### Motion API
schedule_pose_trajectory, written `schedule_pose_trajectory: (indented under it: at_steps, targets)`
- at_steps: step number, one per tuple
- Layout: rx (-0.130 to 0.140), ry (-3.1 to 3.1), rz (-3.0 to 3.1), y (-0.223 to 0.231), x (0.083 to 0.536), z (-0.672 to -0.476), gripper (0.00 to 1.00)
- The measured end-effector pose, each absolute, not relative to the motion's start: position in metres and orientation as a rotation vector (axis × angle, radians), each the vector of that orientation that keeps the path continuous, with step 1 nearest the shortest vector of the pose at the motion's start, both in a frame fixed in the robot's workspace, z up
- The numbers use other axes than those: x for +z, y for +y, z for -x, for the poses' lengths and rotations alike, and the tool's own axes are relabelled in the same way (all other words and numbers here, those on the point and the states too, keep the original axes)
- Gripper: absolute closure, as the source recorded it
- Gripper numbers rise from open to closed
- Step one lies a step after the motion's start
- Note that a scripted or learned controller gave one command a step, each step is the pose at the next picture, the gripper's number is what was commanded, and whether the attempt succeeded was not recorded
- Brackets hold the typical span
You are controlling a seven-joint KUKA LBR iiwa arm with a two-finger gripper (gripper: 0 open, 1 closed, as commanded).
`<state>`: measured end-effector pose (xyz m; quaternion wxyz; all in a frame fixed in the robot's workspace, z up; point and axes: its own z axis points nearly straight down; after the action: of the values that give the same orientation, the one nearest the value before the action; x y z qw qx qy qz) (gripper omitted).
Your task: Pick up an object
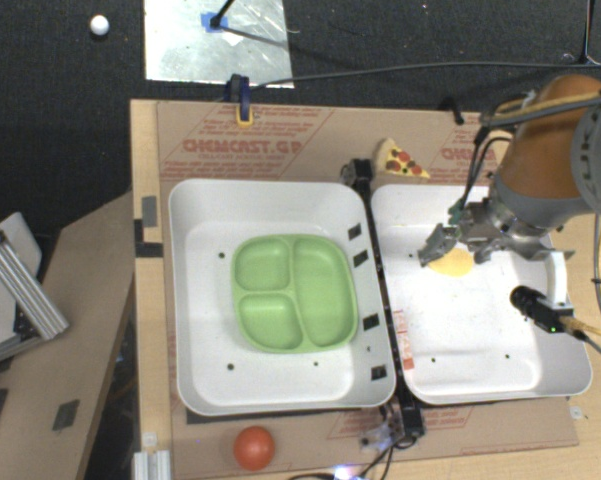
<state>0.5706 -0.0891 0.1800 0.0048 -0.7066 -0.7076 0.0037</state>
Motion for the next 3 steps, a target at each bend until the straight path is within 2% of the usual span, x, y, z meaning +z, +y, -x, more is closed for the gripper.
schedule_pose_trajectory:
  at_steps: [1,2,3]
  targets:
    - [-0.002,-2.226,2.218,-0.089,0.187,-0.574,0.0]
    - [0.002,-2.222,2.218,-0.086,0.145,-0.575,0.0]
    - [0.004,-2.22,2.218,-0.085,0.082,-0.574,0.0]
